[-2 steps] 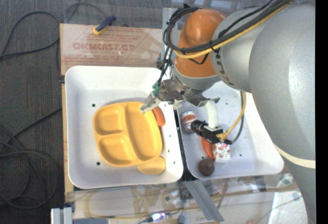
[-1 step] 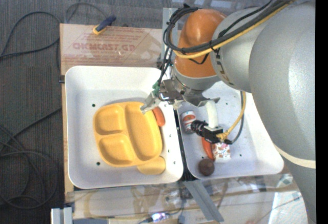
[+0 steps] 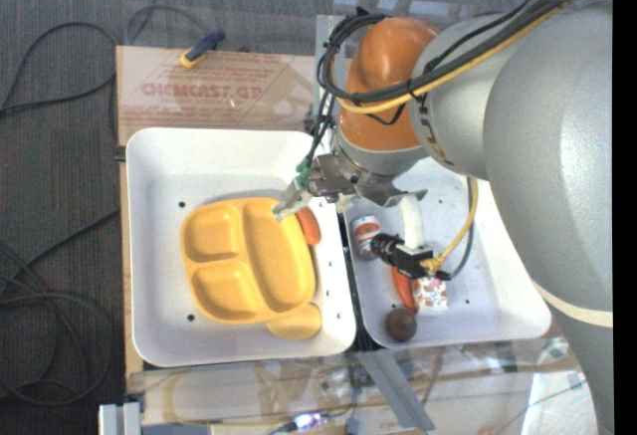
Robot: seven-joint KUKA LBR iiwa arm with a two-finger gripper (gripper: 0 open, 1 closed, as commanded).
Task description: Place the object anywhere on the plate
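My jaws: over the yellow plate's upper right edge; spread or pressed together, I cannot tell.
Carrot: beside that edge.

Hand over yellow plate rim, left bin; orange object beside.

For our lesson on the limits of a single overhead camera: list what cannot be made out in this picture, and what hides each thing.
- Gripper: its fingers are too small and blurred over the yellow compartment plate.
- Orange carrot-like piece: partly covered by the gripper; whether it is gripped is unclear.
- Right white bin: its far side lies under the grey arm.
- Small red-and-white can: label unreadable.
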